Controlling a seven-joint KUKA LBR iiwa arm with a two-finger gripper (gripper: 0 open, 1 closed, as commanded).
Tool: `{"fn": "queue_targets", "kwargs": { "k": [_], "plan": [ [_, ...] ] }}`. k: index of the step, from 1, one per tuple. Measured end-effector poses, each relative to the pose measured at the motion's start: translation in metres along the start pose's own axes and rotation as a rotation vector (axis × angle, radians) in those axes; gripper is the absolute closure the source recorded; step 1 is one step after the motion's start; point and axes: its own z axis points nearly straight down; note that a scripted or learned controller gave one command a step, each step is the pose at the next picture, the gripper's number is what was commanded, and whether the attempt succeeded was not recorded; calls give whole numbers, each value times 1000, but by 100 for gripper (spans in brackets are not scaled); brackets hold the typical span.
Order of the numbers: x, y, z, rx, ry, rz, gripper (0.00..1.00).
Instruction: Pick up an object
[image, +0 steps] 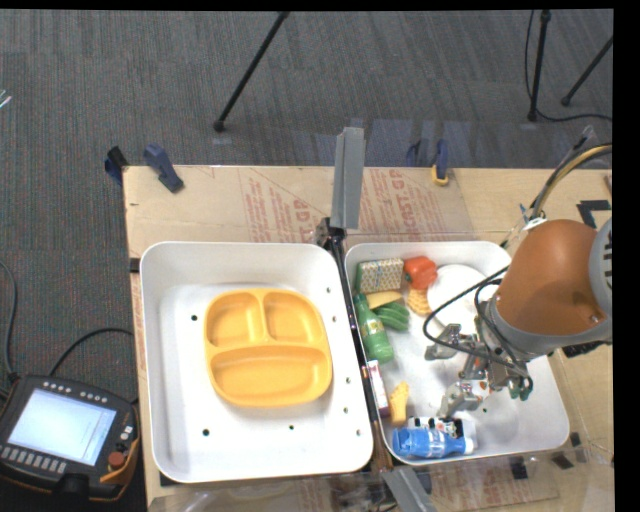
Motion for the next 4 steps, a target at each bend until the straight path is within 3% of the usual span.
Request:
{"fn": "queue_targets", "kwargs": {
  "k": [1, 2, 3, 4],
  "plan": [
    [-56, 63, 9, 1, -1, 18, 0],
    [-43, -51, 8, 3, 0, 34, 0],
    [20, -76, 9, 0, 0, -140, 0],
    [22, -19, 10, -1, 1, -259, 0]
  ]
}}
